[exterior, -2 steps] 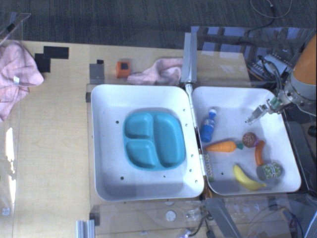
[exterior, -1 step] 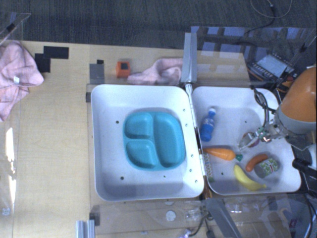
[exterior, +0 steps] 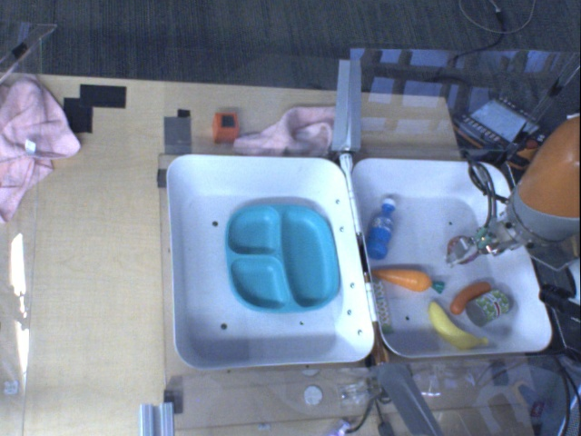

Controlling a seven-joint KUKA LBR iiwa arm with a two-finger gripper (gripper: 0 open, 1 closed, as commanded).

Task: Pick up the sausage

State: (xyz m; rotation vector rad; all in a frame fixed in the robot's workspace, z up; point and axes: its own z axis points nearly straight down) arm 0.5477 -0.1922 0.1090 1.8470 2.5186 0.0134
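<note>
One gripper (exterior: 461, 249) was mine, a small metallic thing hanging over the right bin (exterior: 413, 182), above bare white floor — whether it was wide or narrow I could not tell, and nothing showed in it. One orange band (exterior: 556, 175), rounded and glossy, sat above my wrist at the right edge.

One sausage (exterior: 469, 295) lay just below and right of my gripper, apart from it: a short, smooth, reddish-orange cylinder with rounded ends, tilted, its right end touching one small can (exterior: 491, 307) with a greenish label and a dull metal top. One banana (exterior: 454, 327), yellow and curved, lay near the bin's front wall, just under the sausage. One carrot (exterior: 405, 280), orange and tapered with a green tip at its right end, lay to the left of the sausage. One blue bottle (exterior: 380, 230), translucent plastic with a white cap, leaned near the left wall of that bin.

Two shallow white bins stood side by side, both smooth with rounded corners. Left bin (exterior: 195, 243) held one teal tray (exterior: 282, 255), matte and rounded, moulded into three compartments.

Two pink cloths lay beyond on the wooden bench (exterior: 91, 271) — one crumpled cloth (exterior: 289, 132) behind the bins, one larger pink cloth (exterior: 29, 134) at the far left. One small orange block (exterior: 225, 124) sat by the nearer one.
</note>
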